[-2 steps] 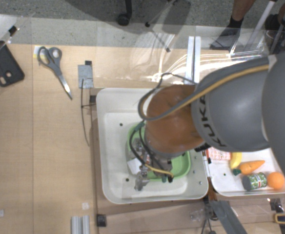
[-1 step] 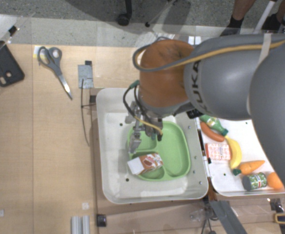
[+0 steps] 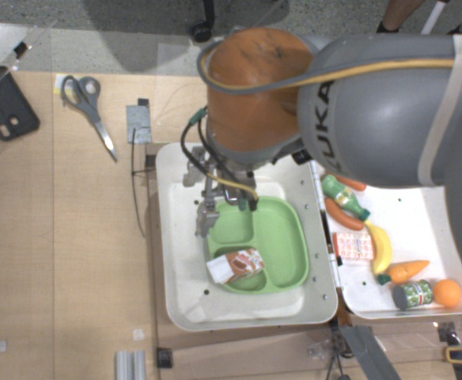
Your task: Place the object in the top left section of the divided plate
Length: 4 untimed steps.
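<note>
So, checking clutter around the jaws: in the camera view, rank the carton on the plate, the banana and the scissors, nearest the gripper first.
From the gripper:
1. Carton, just below on the green plate.
2. Scissors, upper left on the bench.
3. Banana, in the right bin.

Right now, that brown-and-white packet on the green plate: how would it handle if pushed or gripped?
The packet looks like a small soft wrapper, probably light and crushable. It lies flat, so likely slides rather than rolls. It overlaps the green plate edge on the near-left, so a push may tip it off.

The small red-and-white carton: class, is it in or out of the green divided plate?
In. The small red-and-white carton lies tilted in the green divided plate, in its near-left section, overlapping the rim.
</note>
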Motion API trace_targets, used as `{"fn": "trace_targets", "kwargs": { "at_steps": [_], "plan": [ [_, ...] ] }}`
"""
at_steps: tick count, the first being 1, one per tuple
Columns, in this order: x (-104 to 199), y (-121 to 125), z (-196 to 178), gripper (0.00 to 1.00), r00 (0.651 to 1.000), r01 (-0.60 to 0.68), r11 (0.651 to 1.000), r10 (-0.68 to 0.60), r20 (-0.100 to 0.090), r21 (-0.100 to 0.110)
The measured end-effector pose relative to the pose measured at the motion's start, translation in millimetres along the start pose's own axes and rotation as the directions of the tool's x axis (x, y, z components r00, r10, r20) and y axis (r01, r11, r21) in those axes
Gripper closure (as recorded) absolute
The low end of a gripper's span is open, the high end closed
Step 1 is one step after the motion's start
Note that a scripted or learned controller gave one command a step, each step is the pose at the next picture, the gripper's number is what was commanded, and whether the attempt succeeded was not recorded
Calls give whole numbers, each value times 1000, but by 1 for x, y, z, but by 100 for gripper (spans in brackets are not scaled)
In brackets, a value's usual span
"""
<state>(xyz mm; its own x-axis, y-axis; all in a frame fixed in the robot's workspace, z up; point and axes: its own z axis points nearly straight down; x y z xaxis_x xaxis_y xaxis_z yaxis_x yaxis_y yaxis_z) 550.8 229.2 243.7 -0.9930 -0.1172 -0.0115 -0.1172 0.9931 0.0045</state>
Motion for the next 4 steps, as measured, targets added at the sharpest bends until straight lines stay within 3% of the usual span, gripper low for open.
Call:
{"fn": "trace_targets", "kwargs": {
  "at_steps": [1,2,3,4],
  "plan": [
    [-8,-12,6,0,999,-38,999,38,-1,1],
    [2,-16,-10,0,999,32,999,-32,-1,1],
    [-43,-5,-6,0,997,75,997,-75,-1,1],
    [-54,-6,-22,0,999,35,999,-35,1,-1]
  ]
}}
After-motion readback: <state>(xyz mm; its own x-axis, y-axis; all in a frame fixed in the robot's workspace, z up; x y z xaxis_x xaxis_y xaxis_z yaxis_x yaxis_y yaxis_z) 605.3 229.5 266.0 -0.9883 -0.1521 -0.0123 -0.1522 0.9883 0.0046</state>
